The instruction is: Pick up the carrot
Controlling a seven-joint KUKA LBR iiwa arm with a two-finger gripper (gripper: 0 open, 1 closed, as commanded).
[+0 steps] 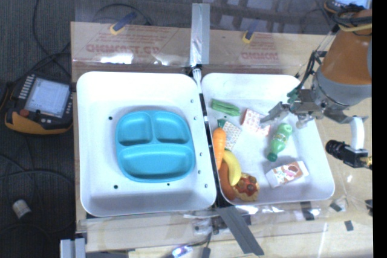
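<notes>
The big left bin [91, 148] holds a blue tray [156, 145]. The right bin [320, 178] holds food. The gripper [289, 113] hangs over the right bin, its fingers spread wide with nothing between them, just above the green bottle [279, 141]. The carrot [219, 141] lies by the right bin's left wall, touching the banana [231, 165].

bins [91, 130]: glossy white plastic | tray [156, 145]: smooth blue plastic | bench [151, 45]: matt wood
</notes>
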